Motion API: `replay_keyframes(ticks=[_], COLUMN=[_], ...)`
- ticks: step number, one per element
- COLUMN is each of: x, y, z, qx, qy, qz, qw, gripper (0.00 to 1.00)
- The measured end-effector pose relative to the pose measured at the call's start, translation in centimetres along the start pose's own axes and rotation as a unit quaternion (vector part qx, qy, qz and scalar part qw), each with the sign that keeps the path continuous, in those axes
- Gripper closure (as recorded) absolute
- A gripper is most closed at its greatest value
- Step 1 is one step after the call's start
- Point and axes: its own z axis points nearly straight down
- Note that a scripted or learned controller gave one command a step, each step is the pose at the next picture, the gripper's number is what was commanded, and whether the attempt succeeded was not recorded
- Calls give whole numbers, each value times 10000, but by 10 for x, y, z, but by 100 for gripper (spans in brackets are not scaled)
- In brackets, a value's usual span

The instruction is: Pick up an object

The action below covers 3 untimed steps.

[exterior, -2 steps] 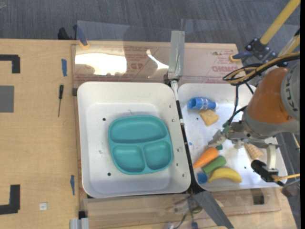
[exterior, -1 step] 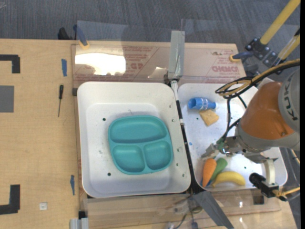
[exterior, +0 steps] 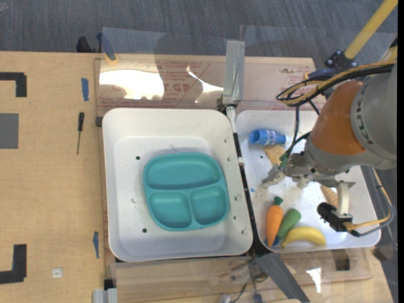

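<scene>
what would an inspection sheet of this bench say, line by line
surface: wooden bench bearing two white bins, left bin and right bin, side by side
job's things: in the right bin a carrot, a green piece and a banana near the front, a blue bottle at the back
clutter: teal tray with three compartments in the left bin; screwdriver on the bench
grippers: pincer over the right bin, nothing seen between its fingers
cables: black and yellow cables behind the arm
surroundings: grey carpet beyond the bench; blue tape on the wood
</scene>
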Motion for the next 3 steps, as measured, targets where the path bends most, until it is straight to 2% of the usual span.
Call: replay_keyframes(ticks=[1,2,3], x=[-5,3,2], y=[-66,-64,-62], z=[-47,0,-11], qx=[46,2,-24], qy=[12,11,4], qz=[400,-551,-536], qw=[9992,9985,9986], gripper=[0,0,100])
